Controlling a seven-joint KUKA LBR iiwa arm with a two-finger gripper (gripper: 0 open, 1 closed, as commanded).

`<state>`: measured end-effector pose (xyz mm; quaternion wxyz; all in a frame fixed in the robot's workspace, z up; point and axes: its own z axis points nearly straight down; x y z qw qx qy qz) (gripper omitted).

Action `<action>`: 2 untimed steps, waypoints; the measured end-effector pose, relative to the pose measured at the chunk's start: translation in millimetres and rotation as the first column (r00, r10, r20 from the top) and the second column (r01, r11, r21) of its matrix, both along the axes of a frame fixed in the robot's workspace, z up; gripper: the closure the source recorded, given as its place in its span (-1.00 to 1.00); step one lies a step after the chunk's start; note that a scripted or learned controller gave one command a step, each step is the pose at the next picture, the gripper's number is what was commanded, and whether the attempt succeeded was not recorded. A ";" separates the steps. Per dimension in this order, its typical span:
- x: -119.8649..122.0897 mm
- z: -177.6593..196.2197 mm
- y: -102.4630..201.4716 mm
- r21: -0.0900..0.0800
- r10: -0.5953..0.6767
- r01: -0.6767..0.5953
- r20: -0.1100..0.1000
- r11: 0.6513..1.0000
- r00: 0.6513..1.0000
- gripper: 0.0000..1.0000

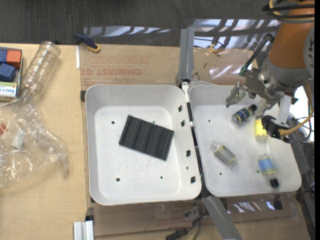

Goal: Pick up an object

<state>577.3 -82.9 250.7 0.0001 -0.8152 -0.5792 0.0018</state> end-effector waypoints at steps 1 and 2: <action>-24.2 -116.5 -12.9 0.001 -0.077 0.077 -0.004 0.997 0.997 -1.00; -90.3 -160.8 -20.8 0.002 -0.189 0.189 -0.003 0.982 0.982 -1.00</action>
